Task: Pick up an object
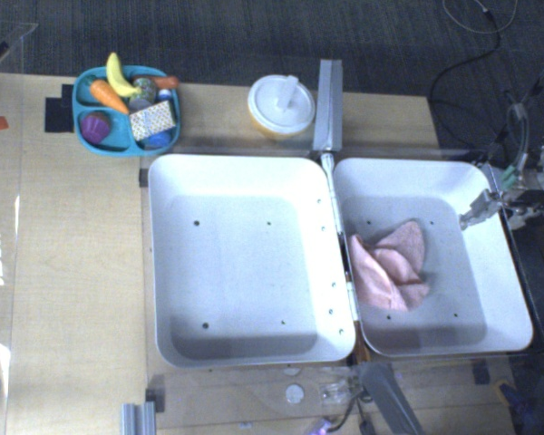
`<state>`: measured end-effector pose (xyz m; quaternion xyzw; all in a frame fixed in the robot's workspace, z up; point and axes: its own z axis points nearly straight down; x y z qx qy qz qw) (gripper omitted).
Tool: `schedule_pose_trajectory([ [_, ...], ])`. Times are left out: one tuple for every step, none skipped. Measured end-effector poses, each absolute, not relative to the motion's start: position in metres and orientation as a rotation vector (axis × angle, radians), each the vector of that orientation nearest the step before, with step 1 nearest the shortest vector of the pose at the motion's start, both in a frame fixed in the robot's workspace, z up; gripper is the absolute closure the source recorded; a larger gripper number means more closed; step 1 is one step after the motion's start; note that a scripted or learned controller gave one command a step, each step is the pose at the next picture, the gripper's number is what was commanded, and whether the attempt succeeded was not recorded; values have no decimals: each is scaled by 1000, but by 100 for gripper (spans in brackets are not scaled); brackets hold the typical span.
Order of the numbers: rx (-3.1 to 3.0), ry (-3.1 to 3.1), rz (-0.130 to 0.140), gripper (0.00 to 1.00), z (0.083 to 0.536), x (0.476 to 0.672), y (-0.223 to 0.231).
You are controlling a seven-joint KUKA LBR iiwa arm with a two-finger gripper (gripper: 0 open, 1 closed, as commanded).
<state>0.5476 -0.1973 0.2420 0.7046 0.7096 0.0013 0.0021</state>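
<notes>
Item 1, pale wooden bench point(63, 270), carrying 2 shallow white plastic bins side by side as work areas: left bin point(240, 261) bare, right bin point(471, 333) holding item 2, a crumpled pink cloth point(392, 265) lying loose left of centre against the dividing wall, evidently the object to pick. Item 3, small grey gripper point(479, 208), poised at the right bin's upper-right rim, well apart from the cloth to its lower left and holding nothing; whether its fingers stand open cannot be told.
</notes>
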Motion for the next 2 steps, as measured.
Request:
schedule_pose_trajectory([
  [2074,2351,6,0,230,572,-180],
  [1786,2575,7,0,96,623,-140],
])
